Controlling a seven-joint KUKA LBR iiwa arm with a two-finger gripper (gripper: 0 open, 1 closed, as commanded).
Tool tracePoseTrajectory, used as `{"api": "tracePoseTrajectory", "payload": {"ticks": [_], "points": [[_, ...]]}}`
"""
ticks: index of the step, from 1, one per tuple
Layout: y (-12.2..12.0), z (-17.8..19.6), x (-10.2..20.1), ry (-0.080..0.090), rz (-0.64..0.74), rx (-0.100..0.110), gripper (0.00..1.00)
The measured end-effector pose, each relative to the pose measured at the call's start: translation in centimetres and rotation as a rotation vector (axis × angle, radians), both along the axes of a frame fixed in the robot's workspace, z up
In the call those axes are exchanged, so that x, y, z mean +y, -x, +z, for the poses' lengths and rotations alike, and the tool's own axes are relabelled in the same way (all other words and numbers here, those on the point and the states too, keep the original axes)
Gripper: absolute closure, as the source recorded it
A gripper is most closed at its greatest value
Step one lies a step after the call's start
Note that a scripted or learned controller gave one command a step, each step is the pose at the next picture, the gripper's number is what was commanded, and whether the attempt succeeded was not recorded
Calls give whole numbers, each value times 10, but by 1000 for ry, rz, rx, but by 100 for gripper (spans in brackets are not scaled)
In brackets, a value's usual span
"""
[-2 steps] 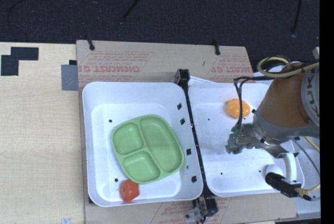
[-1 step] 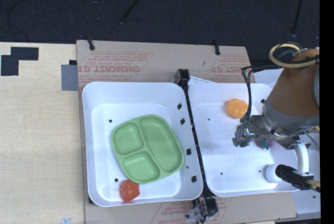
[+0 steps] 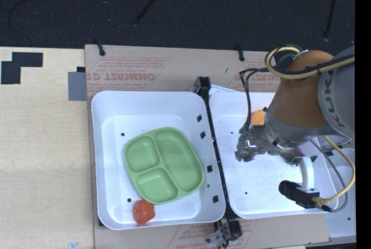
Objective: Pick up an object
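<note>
In the left bin a green divided plate fills the middle, and a small red-orange object lies by the near-left corner. The gripper hangs over the right bin — whether spread or closed I cannot tell. Nothing looks grasped yet — the step is still the approach; next it must reach an object.

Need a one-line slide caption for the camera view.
KUKA arm's end effector low in the right bin; green divided plate and red object sit in the left bin.
</note>
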State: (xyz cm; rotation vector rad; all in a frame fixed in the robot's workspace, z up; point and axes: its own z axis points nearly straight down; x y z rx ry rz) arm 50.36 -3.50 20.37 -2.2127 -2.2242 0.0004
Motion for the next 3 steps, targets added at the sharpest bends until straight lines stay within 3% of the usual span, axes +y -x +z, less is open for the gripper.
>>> {"api": "tracePoseTrajectory", "payload": {"ticks": [3], "points": [[-23,9,144,1,-1,1,100]]}}
